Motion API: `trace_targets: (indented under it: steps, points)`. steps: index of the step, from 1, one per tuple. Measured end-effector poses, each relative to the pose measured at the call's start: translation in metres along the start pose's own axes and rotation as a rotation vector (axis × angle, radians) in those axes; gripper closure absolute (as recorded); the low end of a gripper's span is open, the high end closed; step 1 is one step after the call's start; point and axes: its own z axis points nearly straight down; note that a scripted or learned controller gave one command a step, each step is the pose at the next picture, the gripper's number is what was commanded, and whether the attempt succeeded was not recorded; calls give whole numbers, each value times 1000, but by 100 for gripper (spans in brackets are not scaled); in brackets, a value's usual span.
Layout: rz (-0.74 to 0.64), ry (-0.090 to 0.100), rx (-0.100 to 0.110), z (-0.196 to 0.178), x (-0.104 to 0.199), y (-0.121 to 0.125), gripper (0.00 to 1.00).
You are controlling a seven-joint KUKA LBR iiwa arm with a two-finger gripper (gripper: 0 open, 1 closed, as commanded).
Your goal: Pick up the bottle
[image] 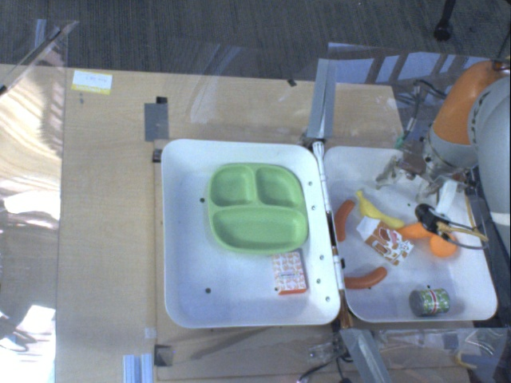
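Desk [104, 238]: carried two white bins side by side, so the arm could reach both from the right.
Arm [479, 118]: reached in over the right bin's far corner, probably because the target lay in that bin.
Left bin [180, 294]: held a green plate [257, 207] with a packet [289, 273] just at its near edge; none of it mattered to the task.
Right bin [471, 294]: held the clutter, which looked scattered so that picks stayed separate.
Gripper [415, 172]: hung above the bin's far side, well apart from the target; whether it was spread or pressed together could not be told, and nothing showed in it.
Carton [386, 242]: lay mid-bin, between gripper and target, touching a banana [374, 210].
Sausage [365, 278]: lay near the left wall, beside the target's level.
Bottle [430, 300]: the green-and-red cylinder, apparently on its side near the front wall, clear of neighbours, so a grasp from above looked open.
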Motion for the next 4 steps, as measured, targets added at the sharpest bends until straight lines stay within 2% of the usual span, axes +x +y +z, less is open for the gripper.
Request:
trace_targets:
  steps: [1, 2, 3, 4]
  points:
    - [233, 0, -1, -2, -34, -67, 0]
    - [-5, 0, -3, -97, 8, 13, 0]
    - [-144, 0, 4, -66, -26, -52, 0]
    - [-123, 0, 0, 0, -7, -25, 0]
